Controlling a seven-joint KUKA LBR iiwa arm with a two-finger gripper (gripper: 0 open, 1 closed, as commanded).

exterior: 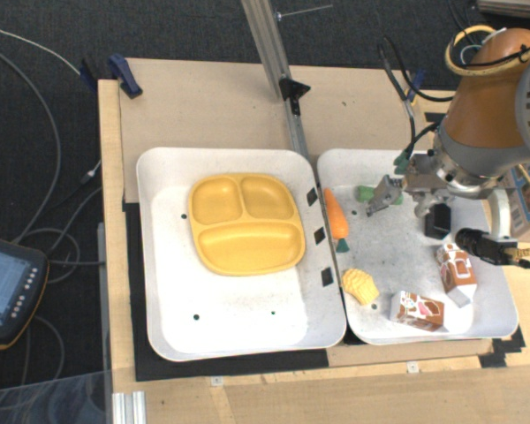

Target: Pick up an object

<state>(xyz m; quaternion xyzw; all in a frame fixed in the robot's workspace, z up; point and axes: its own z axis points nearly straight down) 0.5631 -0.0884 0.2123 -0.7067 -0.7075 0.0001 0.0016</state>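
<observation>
**Desk:** Where is the end effector right now?

**Me:** I'm watching the end effector [387, 194] hanging over the back left part of the right bin [390, 256]. From this slant I cannot tell whether it is spread or pressed together.

**Desk:** What is lying closest to it?

**Me:** A small green piece [364, 193] is lying just beside it, on the side toward the divide between the bins. I cannot tell whether the two are touching. Further that way, an orange carrot [336, 215] is lying along the bin's left wall, end on to the back.

**Desk:** Is anything crowding it?

**Me:** The bin's left wall and the carrot are hemming in the green piece on one side, and the arm is looming over the right half of the bin.

**Desk:** Count the rest for me.

**Me:** I'm counting five things in the right bin: one green piece, one carrot, one yellow corn piece [360, 286] near the front left corner, and two brown-and-white cartons. The front carton [421, 309] is lying by the front rim and the right carton [458, 268] is sitting near it, toward the right wall. The left bin [238, 314] is holding one yellow divided plate [246, 222]. Both bins are sitting side by side on the counter [203, 104].
</observation>
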